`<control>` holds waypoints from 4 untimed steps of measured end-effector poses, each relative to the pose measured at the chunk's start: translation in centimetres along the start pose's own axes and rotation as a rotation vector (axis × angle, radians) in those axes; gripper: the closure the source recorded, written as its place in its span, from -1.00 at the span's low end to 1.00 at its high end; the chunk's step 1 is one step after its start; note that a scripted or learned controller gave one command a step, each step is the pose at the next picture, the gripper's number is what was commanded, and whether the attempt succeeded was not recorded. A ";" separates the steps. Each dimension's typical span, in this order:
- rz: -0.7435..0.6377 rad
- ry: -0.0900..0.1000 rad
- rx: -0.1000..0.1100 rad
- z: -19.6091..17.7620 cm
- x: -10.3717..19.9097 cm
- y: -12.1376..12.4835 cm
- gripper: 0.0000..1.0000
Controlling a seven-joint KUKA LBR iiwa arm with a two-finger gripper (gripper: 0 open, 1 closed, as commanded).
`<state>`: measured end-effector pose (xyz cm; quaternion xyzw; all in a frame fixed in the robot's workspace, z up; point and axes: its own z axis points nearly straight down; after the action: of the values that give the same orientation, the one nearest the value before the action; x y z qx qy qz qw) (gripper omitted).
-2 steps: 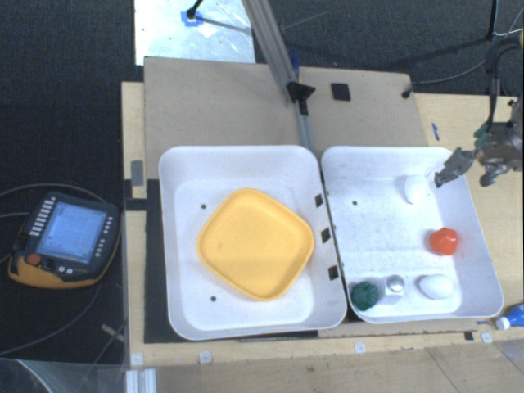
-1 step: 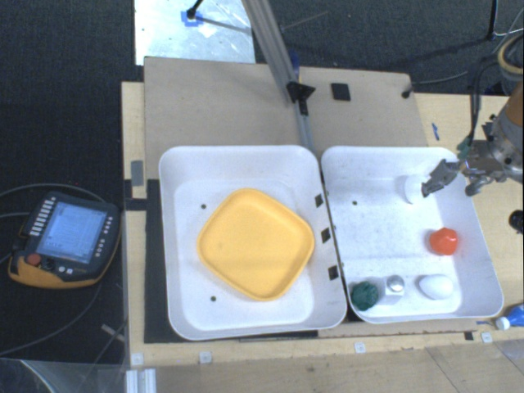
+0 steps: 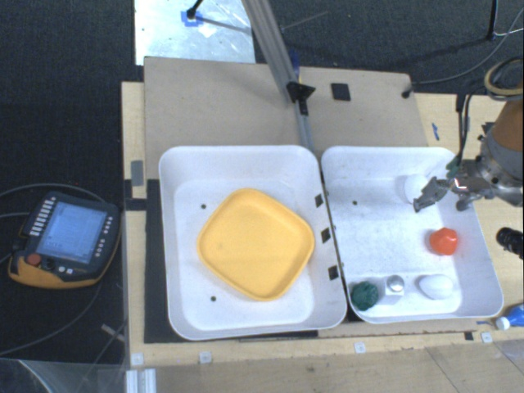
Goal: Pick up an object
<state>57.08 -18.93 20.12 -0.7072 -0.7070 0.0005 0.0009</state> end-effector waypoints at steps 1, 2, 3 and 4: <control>-0.001 0.000 0.000 4.6 0.9 -0.1 -1.00; -0.001 -0.001 -0.004 3.4 0.8 0.0 1.00; -0.001 -0.001 -0.006 -0.9 0.9 0.2 1.00; -0.001 -0.002 -0.007 -6.2 0.9 0.3 1.00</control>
<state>57.35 -18.06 26.29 -0.7068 -0.7074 -0.0015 -0.0024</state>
